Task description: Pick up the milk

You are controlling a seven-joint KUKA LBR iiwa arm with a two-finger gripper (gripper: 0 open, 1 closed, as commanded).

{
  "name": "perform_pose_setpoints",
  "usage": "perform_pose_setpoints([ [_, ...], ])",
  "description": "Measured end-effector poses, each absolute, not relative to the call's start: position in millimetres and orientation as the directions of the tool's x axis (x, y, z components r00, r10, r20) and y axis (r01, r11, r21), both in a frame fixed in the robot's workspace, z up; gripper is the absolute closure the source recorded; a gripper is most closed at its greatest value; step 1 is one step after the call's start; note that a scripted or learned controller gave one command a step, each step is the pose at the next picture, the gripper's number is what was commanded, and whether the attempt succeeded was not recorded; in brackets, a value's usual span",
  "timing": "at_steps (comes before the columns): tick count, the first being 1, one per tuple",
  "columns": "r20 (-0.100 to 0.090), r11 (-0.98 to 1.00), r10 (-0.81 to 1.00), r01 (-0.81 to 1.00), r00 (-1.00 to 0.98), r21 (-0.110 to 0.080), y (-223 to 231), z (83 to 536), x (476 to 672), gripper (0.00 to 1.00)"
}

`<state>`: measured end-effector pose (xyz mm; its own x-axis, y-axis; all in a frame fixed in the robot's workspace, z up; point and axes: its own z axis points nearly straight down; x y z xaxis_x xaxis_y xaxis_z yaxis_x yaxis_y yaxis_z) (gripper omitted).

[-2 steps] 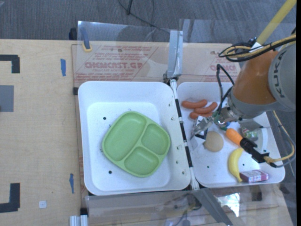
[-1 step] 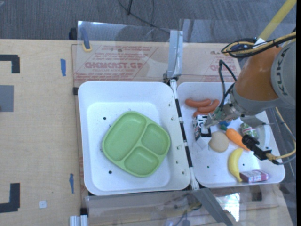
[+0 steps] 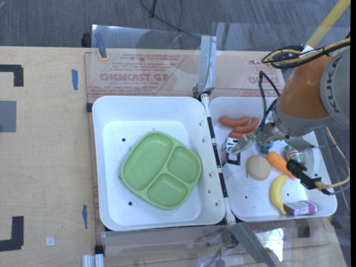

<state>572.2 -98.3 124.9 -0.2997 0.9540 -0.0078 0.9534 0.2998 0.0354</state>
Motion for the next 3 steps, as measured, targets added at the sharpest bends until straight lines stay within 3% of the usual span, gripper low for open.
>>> perform_pose_setpoints([
  [1, -0.025, 0.425, 0.905, 0.903, -0.425, 0.053, -95, 108, 561.0, 0.00],
  [2, -0.016, 0.427, 0.904, 0.902, -0.427, 0.059, -91, 124, 563.0, 1.00],
  [3, -0.003, 0.493, 0.870, 0.870, -0.493, 0.005, -1, 218, 654.1, 1.00],
])
